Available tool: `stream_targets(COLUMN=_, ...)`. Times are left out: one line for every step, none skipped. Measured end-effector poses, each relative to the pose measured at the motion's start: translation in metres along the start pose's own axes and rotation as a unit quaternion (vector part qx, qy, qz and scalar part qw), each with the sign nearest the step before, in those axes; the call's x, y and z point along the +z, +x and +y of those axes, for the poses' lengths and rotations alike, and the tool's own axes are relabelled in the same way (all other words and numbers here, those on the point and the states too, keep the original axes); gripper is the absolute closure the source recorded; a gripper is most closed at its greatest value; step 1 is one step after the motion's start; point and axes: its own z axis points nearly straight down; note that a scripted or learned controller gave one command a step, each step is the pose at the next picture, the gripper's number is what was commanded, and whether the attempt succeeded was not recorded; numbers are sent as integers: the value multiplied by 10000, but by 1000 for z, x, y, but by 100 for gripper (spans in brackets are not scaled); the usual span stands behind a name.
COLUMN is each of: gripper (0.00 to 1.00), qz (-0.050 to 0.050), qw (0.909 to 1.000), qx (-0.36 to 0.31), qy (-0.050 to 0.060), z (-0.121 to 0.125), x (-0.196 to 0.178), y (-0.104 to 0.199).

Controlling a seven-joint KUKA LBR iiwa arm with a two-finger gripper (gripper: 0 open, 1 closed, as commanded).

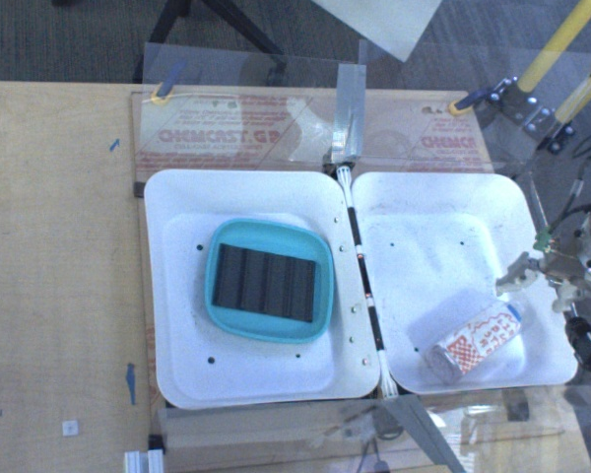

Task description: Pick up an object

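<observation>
**Claw at the right bin's edge, nothing visibly gripped**

Camera view: my gripper (532, 269) sits at the right bin's (414, 200) right side (fingers too blurred to judge, so I cannot tell their spread). Just below-left of it lies a red-patterned white bottle (478, 341), tilted. Far left, the left bin (177, 205) holds a teal tray (270, 280).

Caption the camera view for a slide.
Teal tray in left bin; patterned tube in right bin.

Teal tray (320, 308) w/ dark ridged insert (267, 282).
</observation>
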Motion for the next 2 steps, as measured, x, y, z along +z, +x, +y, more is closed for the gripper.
stream_targets(gripper=0, qz=-7, qw=9989, qx=-465, qy=-21, z=-6, x=84, y=-2)
stream_targets(gripper=0, qz=13, qw=9972, qx=741, qy=-18, z=-5, x=73, y=-4)
